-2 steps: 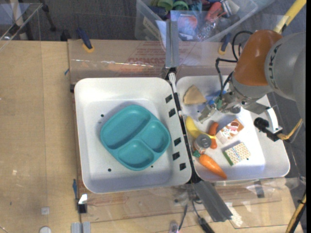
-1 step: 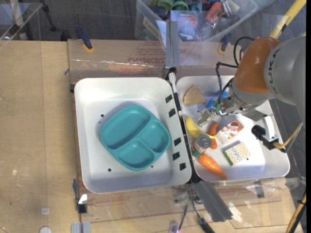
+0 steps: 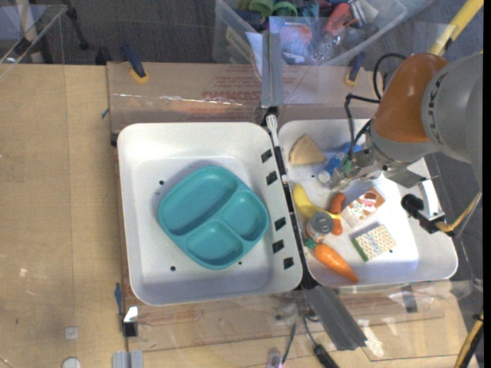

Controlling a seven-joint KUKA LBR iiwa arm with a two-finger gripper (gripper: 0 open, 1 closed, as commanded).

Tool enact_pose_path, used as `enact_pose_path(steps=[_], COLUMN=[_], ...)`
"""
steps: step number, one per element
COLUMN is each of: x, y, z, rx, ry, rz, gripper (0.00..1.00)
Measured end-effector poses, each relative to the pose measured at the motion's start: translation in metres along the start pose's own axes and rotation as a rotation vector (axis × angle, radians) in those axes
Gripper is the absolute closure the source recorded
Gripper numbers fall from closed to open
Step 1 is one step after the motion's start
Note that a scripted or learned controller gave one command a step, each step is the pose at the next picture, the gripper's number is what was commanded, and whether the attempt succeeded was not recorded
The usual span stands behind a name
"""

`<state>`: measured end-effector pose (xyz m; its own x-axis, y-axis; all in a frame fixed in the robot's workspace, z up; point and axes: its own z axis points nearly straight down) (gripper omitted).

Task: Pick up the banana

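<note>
The banana (image 3: 301, 201) is small and yellow and lies in the right bin (image 3: 430, 263) close to its left wall, beside a tin can (image 3: 322, 224). My gripper (image 3: 349, 168) hangs over the middle of that bin, up and to the right of the banana, about a hand's width from it. It sits just above a blue item (image 3: 334, 163). Nothing of the banana is under the gripper. The grey arm with its orange band (image 3: 406, 98) reaches in from the right and hides the bin's far right corner.
The right bin also holds a tan wedge (image 3: 305, 150), a carrot (image 3: 334, 258), a small orange piece (image 3: 337, 203), a white and red pack (image 3: 363, 207) and a patterned box (image 3: 374, 241). A teal divided plate (image 3: 213, 215) lies in the left bin (image 3: 138, 205). A clear tub of toys (image 3: 307, 14) stands behind.
</note>
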<state>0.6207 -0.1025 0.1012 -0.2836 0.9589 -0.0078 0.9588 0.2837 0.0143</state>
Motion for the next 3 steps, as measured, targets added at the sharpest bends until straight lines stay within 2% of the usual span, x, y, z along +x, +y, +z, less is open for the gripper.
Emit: enact_pose_path(steps=[1,2,3], x=[0.0,0.007,0.004], y=[0.0,-0.01,-0.01], z=[0.0,0.011,0.0], rx=[0.0,0.002,0.0], ry=[0.0,0.004,0.001], rz=[0.0,0.086,0.089], gripper=[0.0,0.0,1.0])
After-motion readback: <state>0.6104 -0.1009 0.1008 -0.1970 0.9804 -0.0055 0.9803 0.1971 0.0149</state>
